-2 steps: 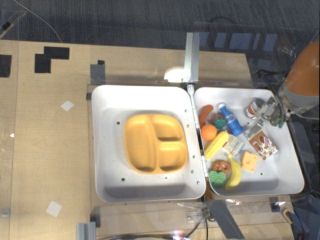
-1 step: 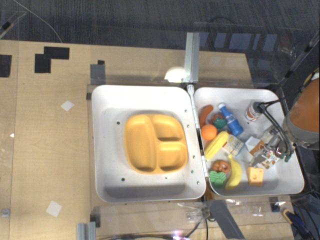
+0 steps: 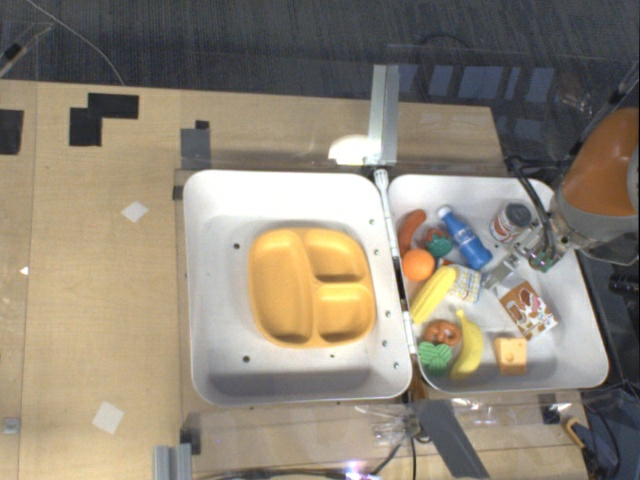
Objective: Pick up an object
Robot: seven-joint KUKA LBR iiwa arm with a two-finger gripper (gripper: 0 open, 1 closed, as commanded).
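Two shallow white bins sit side by side on the pale wooden worktop [image 3: 100, 298]. Left white bin [image 3: 205, 268] holds a yellow plastic divided tray [image 3: 310, 285], three compartments, lying flat near its middle. Right white bin [image 3: 585, 338] holds the clutter: a blue plastic bottle with white cap [image 3: 464, 239], a small silver-topped can [image 3: 511, 219], an orange ball-like fruit [image 3: 419, 265], a reddish sausage-shaped toy [image 3: 410, 228], a yellow corn-cob toy [image 3: 433, 294], a yellow toy banana [image 3: 469, 345], a brown flat snack packet [image 3: 527, 310], and a small tan cube [image 3: 511, 354].

Arm enters from the right, grey with orange band, wrist over the bin's upper right part. End effector [image 3: 525, 256] reaches down and to the left, just below the can and above the packet. Fingers are thin and dark against the clutter; cannot tell whether they are spread or pressed together, and nothing is visibly pinched between them.

Key relation: nearest candidate is the blue bottle, lying just to the left of the end effector, its long axis running diagonally from upper left (cap) to lower right. Its lower end points almost at the fingertips. The can is just above, the packet just below.

Judgement: pick not yet achieved; the closing axis should cross the bottle's long axis, else the fingers may slide along it.
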